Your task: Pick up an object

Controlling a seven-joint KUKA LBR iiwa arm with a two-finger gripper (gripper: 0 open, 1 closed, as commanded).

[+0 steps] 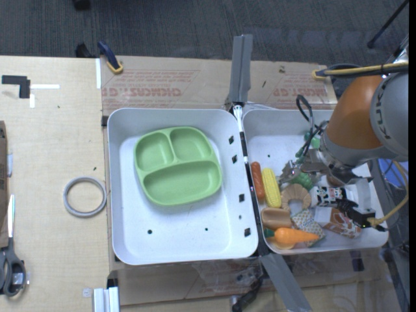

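Note:
My gripper (292,171) hangs low over the middle of the right bin (276,127), with the grey and orange arm reaching in from the right. Just below and left of it lie a yellow corn cob (271,187) and a red-orange sausage (257,177). A tan ring-shaped bagel (299,197) sits right under the gripper. Toward the front of the bin lie an orange carrot (296,237), a brown bun (275,218) and a waffle piece (306,221). A small white carton (327,194) and a brown patterned packet (342,221) lie to the right. The arm hides the bin's back right part.
The left bin (118,174) holds a green divided plate (177,165). On the bench to the left lie a grey tape ring (84,195) and scissors (12,266). A blue clamp (110,56) sits at the back edge of the cardboard.

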